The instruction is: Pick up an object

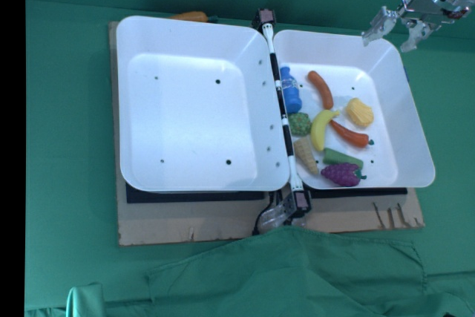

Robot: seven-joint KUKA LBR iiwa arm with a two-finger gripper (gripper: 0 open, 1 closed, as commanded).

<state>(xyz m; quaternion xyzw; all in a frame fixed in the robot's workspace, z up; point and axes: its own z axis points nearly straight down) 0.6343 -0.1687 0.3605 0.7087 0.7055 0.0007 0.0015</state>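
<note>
From my station I see the grey two-finger gripper at the upper right of the frame, above the far rim of the right shallow white plastic bin, its jaws spread apart and holding nothing. Toy foods lie in that bin: a yellow plastic banana mid-bin, a red sausage above it, purple grapes lower down.

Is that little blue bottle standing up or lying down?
Lying down. The blue bottle rests on its side in the right bin, lengthwise along the bin's left wall, its cap end pointing toward the far edge.
</note>
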